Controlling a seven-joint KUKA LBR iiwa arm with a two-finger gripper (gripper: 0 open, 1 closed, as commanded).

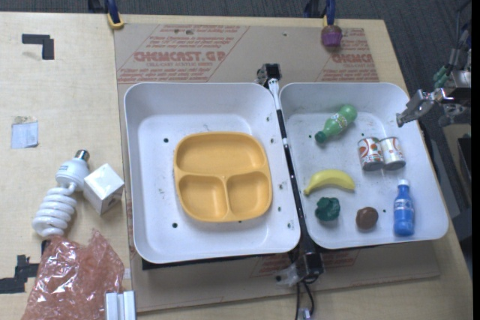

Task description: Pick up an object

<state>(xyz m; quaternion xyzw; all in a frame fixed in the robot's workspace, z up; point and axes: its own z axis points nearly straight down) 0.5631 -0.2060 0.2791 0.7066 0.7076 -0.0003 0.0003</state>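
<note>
Right now your gripper (411, 110) sits at the right bin's (300, 161) far right rim, above the wall rather than over any object, and I cannot tell its state from this angle. Nothing is between it and the bin floor. Your candidates all lie in that right bin: green bottle (335, 124) far, two small cans (380, 153) touching each other just near the gripper, banana (331, 180), green broccoli-like toy (327, 208), brown ball (367, 217), blue bottle (403, 209) near the right wall. Watch the cans: go for one and you likely nudge its neighbour or pinch both. The blue bottle hugs the wall, so a finger may strike the rim. Round pieces could roll away. The yellow divided plate (223, 176) in the left bin (142, 161) lies well apart.
</note>
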